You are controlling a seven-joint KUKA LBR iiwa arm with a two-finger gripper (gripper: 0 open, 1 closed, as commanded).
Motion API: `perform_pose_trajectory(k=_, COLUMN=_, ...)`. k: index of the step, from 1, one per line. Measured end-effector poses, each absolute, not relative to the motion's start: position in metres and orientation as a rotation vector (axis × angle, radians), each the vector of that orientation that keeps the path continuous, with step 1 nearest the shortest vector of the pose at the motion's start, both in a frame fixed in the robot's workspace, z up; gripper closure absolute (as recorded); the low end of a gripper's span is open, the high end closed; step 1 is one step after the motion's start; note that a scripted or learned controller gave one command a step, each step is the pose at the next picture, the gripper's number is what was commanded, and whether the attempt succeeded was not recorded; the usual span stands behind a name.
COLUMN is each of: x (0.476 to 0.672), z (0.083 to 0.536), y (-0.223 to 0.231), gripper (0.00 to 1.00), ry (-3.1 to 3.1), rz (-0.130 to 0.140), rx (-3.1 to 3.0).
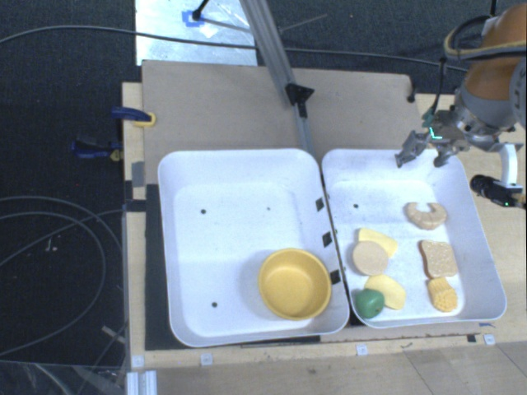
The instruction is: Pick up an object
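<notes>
My gripper (424,155) hangs open over the far edge of the right bin (375,189), with nothing between its two dark fingers. Below it in that bin lie a pale croissant (426,215), a slice of toast (439,258), a corn cob piece (443,295), a round beige disc (370,258) on yellow cheese-like pieces (387,290), and a green item (369,304) at the near left corner. The croissant is the closest, a little nearer the camera than the gripper.
A yellow bowl (295,282) sits in the near right part of the left bin (222,220). A slanted metal pole (276,48) stands behind the bins. Blue and yellow clamps (115,130) grip the bench's left edge.
</notes>
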State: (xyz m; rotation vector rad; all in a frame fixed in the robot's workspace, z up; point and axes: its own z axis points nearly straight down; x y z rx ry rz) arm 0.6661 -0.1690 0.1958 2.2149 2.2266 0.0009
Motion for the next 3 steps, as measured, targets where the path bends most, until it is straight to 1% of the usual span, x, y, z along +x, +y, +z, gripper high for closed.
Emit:
perform_pose_trajectory(k=1, x=0.666, z=0.196, y=-0.169, gripper=0.00, ry=2.226, rz=0.002, rx=2.214)
perform_pose_trajectory(k=3, x=0.667, z=0.114, y=-0.170, gripper=0.00, ry=2.228, rz=-0.001, rx=2.213)
